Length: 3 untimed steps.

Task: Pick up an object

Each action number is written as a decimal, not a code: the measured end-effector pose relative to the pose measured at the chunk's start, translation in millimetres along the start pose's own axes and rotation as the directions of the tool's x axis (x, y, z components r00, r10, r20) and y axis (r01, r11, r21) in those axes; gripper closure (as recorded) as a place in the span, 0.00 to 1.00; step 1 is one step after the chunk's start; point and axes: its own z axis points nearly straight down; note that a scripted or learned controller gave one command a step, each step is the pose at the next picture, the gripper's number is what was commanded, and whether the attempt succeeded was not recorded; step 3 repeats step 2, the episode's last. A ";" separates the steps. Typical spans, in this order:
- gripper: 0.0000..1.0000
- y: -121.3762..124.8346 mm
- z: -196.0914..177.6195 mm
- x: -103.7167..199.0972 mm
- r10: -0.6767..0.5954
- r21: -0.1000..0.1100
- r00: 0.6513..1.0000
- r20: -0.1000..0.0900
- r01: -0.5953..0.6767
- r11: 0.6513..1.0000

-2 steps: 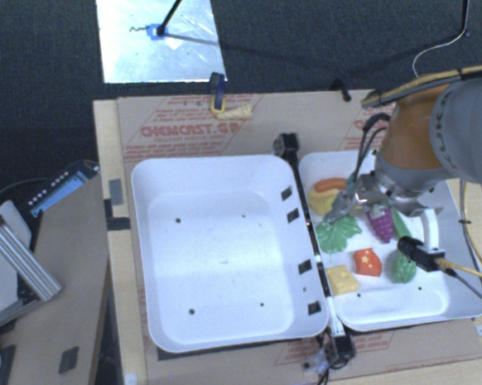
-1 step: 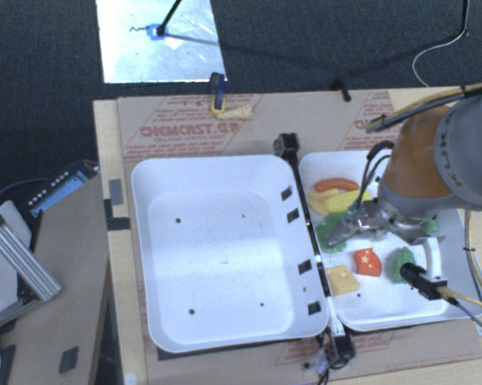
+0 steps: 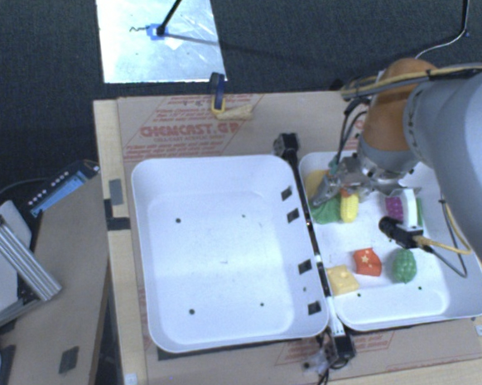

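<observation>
Camera view: tool (image 3: 338,190), grip state unclear, above upright-lying yellow object (image 3: 349,207), long axis top-to-bottom.

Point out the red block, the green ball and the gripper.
red block (image 3: 367,261), camera view, on its top face
green ball (image 3: 404,266), camera view, at its middle
gripper (image 3: 340,190), camera view, between its fingertips, low over the yellow and green pieces

Two bins are set side by side on the bench: left bin (image 3: 220,247), right bin (image 3: 399,300). In the right bin, a block (image 3: 343,280) lies nearest the divider, a cube (image 3: 367,261) beside it, a round item (image 3: 404,266) further right. The gripper (image 3: 340,190) is placed above items at the bin's far end.
</observation>
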 end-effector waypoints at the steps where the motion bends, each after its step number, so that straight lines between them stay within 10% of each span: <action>1: 1.00 0.5 -12.8 -0.3 0.000 -0.007 1.000 -0.001 0.000 1.000; 2: 1.00 2.8 -105.5 82.0 -0.007 -0.007 1.000 -0.004 0.007 1.000; 3: 1.00 2.8 -105.5 82.0 -0.007 -0.007 1.000 -0.004 0.007 1.000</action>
